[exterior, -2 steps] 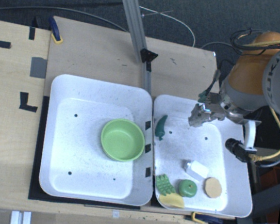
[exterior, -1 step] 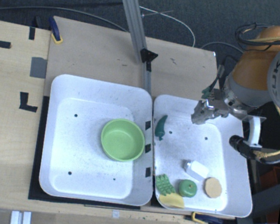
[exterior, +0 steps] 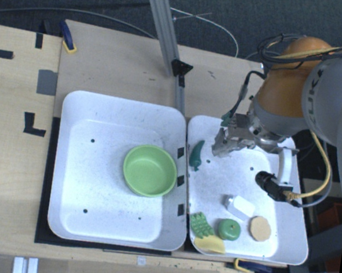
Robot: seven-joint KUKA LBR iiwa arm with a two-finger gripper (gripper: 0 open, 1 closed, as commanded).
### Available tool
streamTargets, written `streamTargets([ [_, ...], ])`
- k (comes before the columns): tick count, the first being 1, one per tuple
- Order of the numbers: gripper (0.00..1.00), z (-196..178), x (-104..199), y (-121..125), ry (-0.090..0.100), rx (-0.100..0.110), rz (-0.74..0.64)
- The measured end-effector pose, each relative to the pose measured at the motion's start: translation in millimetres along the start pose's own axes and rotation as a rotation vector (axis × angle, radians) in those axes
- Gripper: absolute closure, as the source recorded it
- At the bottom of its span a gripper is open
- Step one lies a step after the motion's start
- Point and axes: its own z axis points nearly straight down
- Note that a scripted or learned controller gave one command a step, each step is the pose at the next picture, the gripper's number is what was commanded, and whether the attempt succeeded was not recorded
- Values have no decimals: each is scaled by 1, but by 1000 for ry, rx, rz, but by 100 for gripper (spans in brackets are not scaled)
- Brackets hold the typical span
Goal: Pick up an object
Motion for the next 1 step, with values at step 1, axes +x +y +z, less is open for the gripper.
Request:
streamTargets([
  [1, 100, 7, 49, -24, 0, 1, 0],
])
